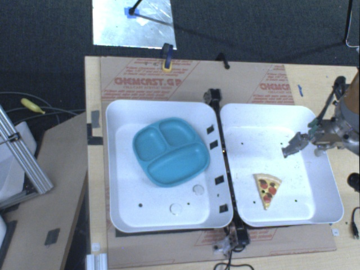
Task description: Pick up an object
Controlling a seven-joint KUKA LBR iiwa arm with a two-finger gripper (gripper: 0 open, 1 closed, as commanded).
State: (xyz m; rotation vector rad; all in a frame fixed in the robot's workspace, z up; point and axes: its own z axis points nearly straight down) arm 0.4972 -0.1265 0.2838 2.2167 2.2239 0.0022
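A toy pizza slice (267, 189) lies flat in the right bin (247, 122), toward its front, with the point aimed at the front edge. My gripper (293, 146) hangs over the same bin's right half, above and to the right of the slice and apart from it. Nothing shows between its fingers. A blue divided plate (171, 151) rests in the middle of the left bin (121, 128).
The arm reaches in from the right over the right bin's far right rim. A black divider with clips (219, 151) runs between the two bins. Brown cardboard (191, 77) lies under and behind the bins.
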